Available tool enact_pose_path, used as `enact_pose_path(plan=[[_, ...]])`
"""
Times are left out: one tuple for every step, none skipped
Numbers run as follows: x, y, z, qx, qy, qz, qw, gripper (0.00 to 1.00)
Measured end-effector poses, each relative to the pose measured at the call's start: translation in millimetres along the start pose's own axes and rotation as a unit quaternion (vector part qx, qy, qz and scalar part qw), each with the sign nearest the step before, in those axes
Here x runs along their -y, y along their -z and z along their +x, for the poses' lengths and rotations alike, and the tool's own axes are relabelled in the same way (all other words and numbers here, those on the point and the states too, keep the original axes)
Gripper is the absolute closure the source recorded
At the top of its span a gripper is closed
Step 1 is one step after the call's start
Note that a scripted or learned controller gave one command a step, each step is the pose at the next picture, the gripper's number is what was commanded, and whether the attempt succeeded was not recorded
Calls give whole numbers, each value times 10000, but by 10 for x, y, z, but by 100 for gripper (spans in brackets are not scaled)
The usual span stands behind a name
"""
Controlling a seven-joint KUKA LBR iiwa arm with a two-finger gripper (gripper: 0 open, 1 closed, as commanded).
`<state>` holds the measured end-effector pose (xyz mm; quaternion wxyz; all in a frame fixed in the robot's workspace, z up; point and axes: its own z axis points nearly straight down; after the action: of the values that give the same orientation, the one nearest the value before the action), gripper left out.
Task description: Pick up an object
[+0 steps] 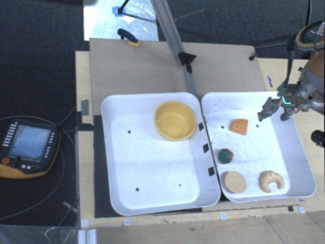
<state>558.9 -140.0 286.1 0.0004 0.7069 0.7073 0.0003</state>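
Croissant (pixel 271 181) lies in right bin (pixel 299 151), near corner; beside it a round cracker (pixel 235 182), a green-red ball (pixel 225 155) and an orange wedge (pixel 239 126) further up. Yellow bowl (pixel 175 120) sits in left bin (pixel 122 151). Pincer (pixel 274 112) spread open, holding nothing, over right bin's far edge.

Dark carpet floor (pixel 40 44) surrounds a pale wooden bench (pixel 218 65); a bright patch (pixel 114 11) lies above.
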Motion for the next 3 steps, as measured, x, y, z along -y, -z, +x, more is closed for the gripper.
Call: enact_pose_path(plan=[[0,-1,0,0,0,0,10000,0],[74,-566,-61,-3,-4,24,10000,0],[39,-1008,-111,-3,-4,21,10000,0]])
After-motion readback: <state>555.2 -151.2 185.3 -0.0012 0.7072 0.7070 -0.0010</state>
